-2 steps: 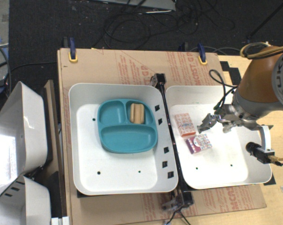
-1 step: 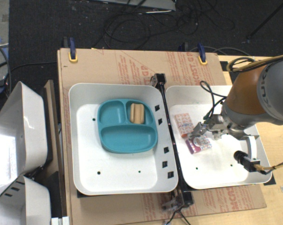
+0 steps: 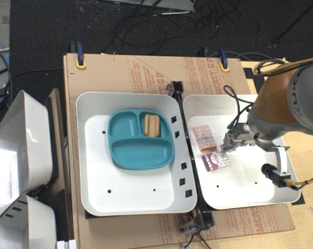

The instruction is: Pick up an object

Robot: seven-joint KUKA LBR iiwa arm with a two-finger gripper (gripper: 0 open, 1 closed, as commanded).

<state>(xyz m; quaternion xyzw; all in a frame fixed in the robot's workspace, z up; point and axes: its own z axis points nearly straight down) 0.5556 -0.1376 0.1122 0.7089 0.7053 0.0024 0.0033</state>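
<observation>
Camera view shows you the jaws over the purple packet [image 3: 216,161] in the right bin [image 3: 249,193]; their state you cannot tell.

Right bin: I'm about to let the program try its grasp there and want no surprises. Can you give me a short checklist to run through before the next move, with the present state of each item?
1. Gripper is over the right bin: ok.
2. A target lies near it: ok, the purple packet sits just below and left of the gripper, flat on the bin floor.
3. Neighbour crowding the target: not ok, the red-and-white packet lies right beside it.
4. Finger opening: cannot tell.
5. Anything already held: cannot tell.
6. Left bin's teal tray with the wooden block is out of the way: ok.
</observation>
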